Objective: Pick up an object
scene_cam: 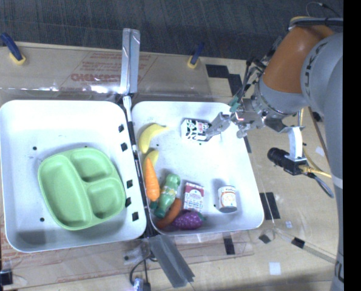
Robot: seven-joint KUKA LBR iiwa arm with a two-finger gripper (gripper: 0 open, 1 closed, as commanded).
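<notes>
The right bin (pixel 244 162) holds several small items. At its upper middle lies a black-and-white patterned carton (pixel 192 129). My gripper (pixel 215 127) hangs low over the bin just right of that carton, right against its right end. I cannot make out anything held in it. The grey arm with its orange band (pixel 292 59) reaches in from the upper right.
A yellow banana (pixel 148 135), an orange carrot (pixel 151 177), a green bottle (pixel 166 194), a red carton (pixel 193 196), purple grapes (pixel 189 220) and a small can (pixel 227 199) lie in the right bin. A green divided plate (pixel 83 187) sits in the left bin (pixel 16 126).
</notes>
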